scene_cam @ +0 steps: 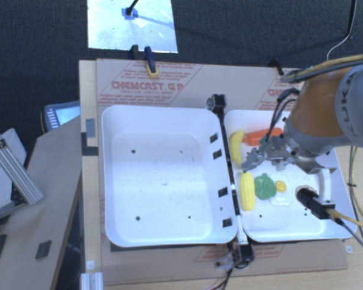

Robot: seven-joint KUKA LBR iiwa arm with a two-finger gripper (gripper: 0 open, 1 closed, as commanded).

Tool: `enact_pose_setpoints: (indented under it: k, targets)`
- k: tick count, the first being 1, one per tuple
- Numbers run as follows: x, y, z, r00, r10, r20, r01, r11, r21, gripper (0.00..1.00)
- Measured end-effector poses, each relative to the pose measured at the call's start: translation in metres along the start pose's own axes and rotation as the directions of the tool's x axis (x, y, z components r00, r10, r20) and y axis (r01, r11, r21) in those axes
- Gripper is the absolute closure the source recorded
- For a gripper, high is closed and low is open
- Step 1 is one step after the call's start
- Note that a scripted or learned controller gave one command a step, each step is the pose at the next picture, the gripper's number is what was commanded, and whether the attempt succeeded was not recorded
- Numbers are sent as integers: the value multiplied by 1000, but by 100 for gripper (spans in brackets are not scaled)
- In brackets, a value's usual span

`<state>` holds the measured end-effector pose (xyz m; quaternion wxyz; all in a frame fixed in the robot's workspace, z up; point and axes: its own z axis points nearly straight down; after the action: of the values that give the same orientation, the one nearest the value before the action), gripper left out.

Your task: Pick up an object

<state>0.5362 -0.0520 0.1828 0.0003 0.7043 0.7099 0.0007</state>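
Nothing looks lifted yet: the gripper (254,157) hangs low in the right bin (290,227), just at three o'clock of the banana (236,146). Whether its claw is apart or together I cannot tell; corn cob (247,191), green toy (265,186) and carrot (257,138) lie loose, so the grasp is probably still to come.

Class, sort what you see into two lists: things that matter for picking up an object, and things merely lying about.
Job: gripper; right bin; banana; corn cob; green toy; orange piece.

Lying about: left bin; yellow clamp; metal sheet.
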Motion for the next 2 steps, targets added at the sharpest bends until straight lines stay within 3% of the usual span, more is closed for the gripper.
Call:
enact_pose_setpoints:
  k: [1,2]
  targets:
    - [-35,26,68,1000,8,2,-8,1000,2,0]
    - [-7,12,-136,1000,0,1,0,1000,-17,0]
